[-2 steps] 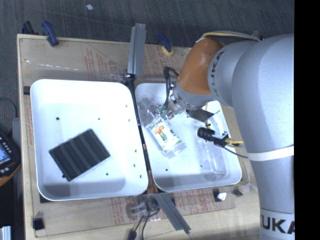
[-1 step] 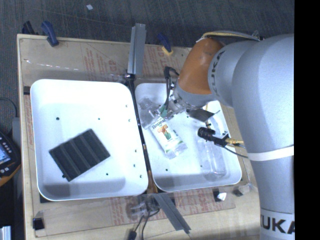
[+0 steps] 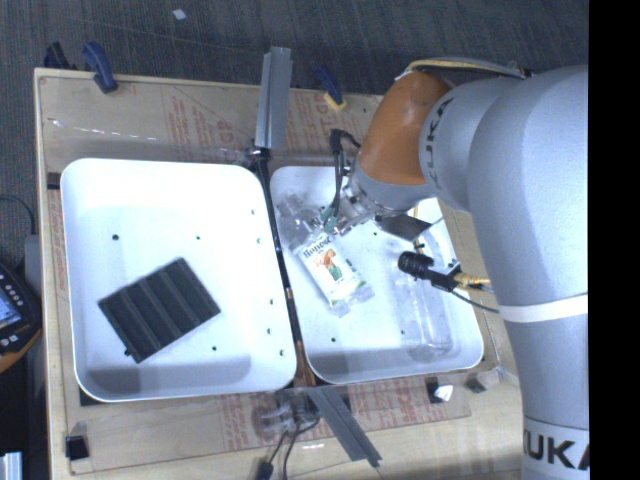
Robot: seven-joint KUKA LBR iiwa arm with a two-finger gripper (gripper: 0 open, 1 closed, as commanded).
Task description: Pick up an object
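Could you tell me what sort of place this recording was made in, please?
Probably a robotics lab set up for bin picking. A grey KUKA arm reaches over two shallow white bins on a wooden bench. Blue clamps grip the bench edge, and a handheld controller sits at the left.

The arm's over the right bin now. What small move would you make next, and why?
Probably lower the hand a little onto the upper end of the white labelled packet and try a grasp there. The hand sits right by that end in the right bin, and the packet lies flat with free space around it. The clear bottle lies farther off, and the dark ribbed pad is in the left bin.
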